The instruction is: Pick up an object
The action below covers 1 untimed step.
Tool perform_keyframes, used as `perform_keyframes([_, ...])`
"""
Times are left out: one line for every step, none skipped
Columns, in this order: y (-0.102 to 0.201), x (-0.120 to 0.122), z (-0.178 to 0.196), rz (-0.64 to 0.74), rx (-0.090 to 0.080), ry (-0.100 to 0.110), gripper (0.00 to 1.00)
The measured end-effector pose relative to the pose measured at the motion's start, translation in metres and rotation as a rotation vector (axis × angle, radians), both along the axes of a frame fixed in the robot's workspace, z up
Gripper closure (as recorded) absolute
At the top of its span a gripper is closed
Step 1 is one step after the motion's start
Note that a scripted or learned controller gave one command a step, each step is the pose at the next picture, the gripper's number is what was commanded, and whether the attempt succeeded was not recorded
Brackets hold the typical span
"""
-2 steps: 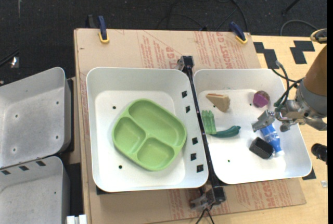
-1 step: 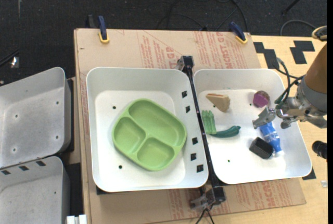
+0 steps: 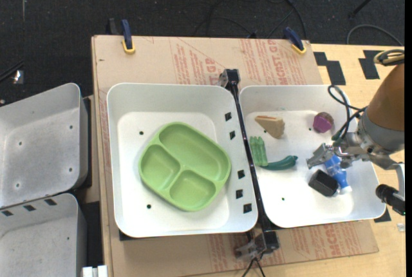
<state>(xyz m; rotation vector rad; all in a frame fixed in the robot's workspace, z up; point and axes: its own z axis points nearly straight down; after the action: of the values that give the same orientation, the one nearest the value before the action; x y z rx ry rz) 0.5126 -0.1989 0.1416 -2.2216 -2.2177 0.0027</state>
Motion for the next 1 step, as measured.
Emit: perform_keyframes([-0.0040,0.0054,-0.0262,-0.001,-0.011,-0.023,0.00])
